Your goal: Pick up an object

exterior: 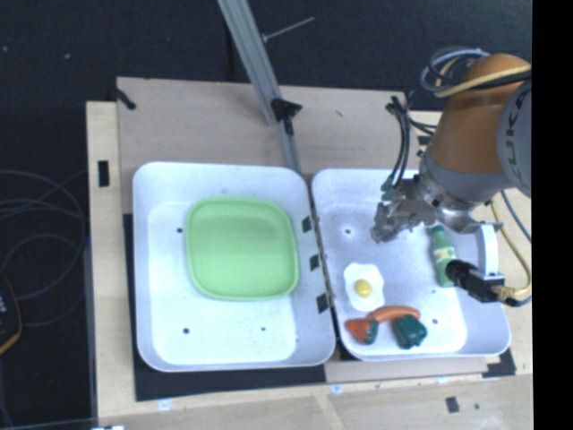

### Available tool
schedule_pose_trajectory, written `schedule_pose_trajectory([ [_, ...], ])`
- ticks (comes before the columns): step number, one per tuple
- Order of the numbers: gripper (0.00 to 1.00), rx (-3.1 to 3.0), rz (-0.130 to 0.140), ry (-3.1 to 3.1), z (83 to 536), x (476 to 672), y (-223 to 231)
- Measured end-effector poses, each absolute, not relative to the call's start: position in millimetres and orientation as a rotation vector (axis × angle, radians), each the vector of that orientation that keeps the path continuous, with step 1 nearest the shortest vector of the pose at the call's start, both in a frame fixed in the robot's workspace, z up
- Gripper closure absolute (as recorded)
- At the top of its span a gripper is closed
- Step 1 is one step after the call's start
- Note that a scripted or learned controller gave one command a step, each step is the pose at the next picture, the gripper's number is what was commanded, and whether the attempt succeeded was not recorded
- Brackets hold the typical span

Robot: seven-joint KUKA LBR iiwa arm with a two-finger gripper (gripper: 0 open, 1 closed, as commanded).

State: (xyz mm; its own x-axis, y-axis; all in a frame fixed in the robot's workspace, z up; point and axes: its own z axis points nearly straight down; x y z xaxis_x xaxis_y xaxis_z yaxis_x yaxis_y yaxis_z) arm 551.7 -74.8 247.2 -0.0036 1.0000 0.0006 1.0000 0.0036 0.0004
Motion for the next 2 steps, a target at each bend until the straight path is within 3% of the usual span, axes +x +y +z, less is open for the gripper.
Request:
schedule_pose_trajectory([
  [2, 1.0, -2.216, 0.0, -2.226, 241.0, 552.6, 33.7],
])
